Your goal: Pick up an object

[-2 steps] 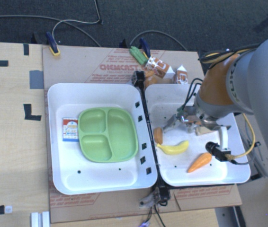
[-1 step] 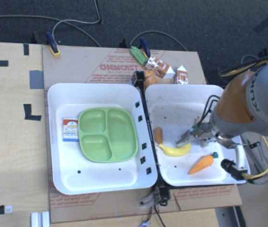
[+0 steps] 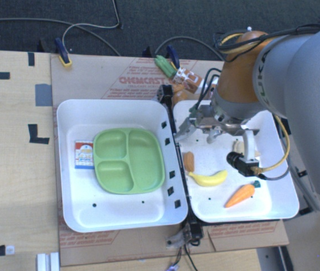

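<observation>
In the right bin (image 3: 279, 208) lie a yellow banana (image 3: 209, 178), an orange carrot with a green tip (image 3: 240, 195) and a small brown piece of food (image 3: 189, 161) close to the divider. My gripper (image 3: 213, 130) hangs over the upper middle of this bin, beneath the grey wrist and the orange band. It sits above and slightly right of the brown piece, and above the banana. Nothing can be seen held in it. A white and black part with a yellow cable (image 3: 245, 154) hangs at the gripper's right side.
The left bin (image 3: 69, 151) holds a green divided plate (image 3: 129, 160) and a small printed card (image 3: 84, 154) at its left. Behind the bins, on the cardboard, lie a green clamp (image 3: 167, 65) and cables. The arm's bulk covers the right bin's upper right.
</observation>
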{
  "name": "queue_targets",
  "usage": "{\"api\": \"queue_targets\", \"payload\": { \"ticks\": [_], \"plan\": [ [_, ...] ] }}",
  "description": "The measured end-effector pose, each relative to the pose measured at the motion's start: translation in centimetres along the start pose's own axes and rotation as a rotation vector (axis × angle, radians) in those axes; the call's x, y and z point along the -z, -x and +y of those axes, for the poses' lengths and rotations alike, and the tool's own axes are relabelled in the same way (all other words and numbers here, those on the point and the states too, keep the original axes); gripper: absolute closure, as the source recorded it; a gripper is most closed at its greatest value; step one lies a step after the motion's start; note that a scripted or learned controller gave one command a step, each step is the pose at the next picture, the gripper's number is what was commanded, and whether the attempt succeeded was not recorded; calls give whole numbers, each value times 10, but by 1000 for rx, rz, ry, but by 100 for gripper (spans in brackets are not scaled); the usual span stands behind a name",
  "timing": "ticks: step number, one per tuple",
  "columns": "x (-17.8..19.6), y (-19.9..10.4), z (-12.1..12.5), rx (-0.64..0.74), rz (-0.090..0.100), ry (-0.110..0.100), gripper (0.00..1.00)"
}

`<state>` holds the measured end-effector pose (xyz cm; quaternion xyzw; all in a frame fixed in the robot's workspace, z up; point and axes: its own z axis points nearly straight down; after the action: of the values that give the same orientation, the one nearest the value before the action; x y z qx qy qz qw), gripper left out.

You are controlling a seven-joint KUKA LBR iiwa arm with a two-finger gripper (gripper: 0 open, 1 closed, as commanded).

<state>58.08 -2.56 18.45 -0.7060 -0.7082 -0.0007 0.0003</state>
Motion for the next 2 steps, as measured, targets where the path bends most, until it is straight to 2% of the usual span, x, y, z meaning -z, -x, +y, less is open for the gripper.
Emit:
{"api": "queue_targets", "payload": {
  "ticks": [1, 2],
  "plan": [
    [0, 17, -24, -2, -2, -2, 0],
    [-75, 70, -21, -3, -2, -4, 0]
  ]
}}
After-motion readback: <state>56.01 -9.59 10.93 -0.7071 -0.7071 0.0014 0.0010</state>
